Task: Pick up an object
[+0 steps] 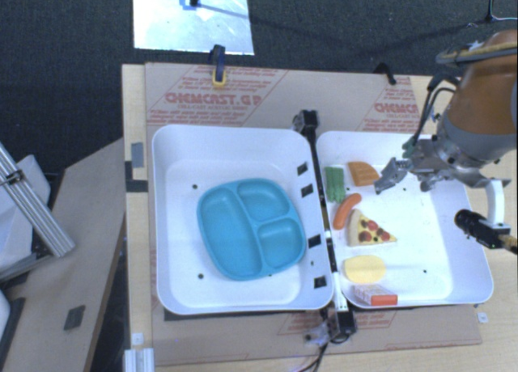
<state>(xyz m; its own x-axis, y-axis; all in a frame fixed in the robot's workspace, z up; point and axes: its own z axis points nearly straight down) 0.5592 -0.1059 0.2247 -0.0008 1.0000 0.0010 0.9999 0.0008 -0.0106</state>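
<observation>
Pick not yet made: two-finger gripper (394,175) poised just right of orange wedge-shaped toy (363,173) in right-hand shallow white bin (461,281), fingers spread and pinching nothing; descent, closure and lift remaining.

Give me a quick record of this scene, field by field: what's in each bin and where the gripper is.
left bin: holds a blue divided plate
right bin: toy food along its left side
items, far to near: green piece, orange wedge, sausage, pizza slice, yellow disc, orange and white box
gripper: over the far part of the right bin, just right of the orange wedge, nothing seen between its fingers
arm: reaches in from the right
</observation>
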